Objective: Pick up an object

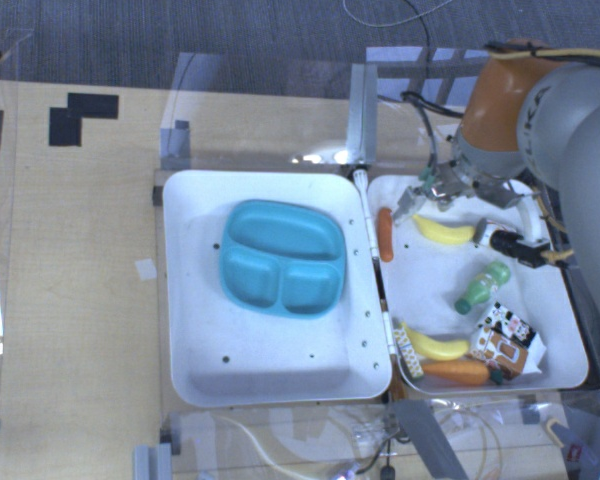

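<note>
My gripper [427, 198] hangs over the back left part of the right bin [570, 368], just above and to the left of a yellow banana [446, 231]. It is open, with nothing between its fingers. A red sausage [384, 234] lies along the bin's left wall. In the middle of the bin lies a green bottle [482, 286]. A second banana [435, 345], an orange carrot [458, 373] and a small printed carton [504, 340] sit at the front.
The left bin [195, 358] holds a blue divided tray [280, 257]. A metal post [363, 113] stands behind the gap between the bins. The grey arm with its orange band [495, 103] fills the upper right.
</note>
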You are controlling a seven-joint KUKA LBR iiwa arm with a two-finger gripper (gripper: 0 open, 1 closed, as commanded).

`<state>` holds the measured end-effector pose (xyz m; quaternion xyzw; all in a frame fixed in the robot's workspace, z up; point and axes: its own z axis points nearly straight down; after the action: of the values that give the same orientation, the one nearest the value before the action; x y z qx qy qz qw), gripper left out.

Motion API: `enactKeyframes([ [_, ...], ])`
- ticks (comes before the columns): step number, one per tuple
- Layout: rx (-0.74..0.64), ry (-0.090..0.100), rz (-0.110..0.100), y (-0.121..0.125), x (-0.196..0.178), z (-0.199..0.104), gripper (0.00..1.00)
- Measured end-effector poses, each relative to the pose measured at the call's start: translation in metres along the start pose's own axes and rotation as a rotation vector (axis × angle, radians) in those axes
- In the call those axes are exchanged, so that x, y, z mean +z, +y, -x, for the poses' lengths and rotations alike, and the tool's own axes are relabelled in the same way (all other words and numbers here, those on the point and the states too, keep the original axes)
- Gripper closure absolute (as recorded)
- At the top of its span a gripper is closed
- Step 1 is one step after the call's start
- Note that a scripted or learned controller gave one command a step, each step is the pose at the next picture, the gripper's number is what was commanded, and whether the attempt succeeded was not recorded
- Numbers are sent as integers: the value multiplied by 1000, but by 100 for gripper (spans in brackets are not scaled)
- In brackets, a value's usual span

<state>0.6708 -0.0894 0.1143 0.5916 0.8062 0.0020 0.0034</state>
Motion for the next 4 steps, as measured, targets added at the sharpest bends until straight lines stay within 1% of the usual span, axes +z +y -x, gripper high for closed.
enactKeyframes([
  [1, 28, -2, 2, -33, 25, 31, 0],
  [2, 6, -1, 0, -33, -23, 42, 0],
  [3, -97, -2, -10, -9, 23, 22, 0],
  [4, -100, -11, 6, -5, 10, 23, 100],
])
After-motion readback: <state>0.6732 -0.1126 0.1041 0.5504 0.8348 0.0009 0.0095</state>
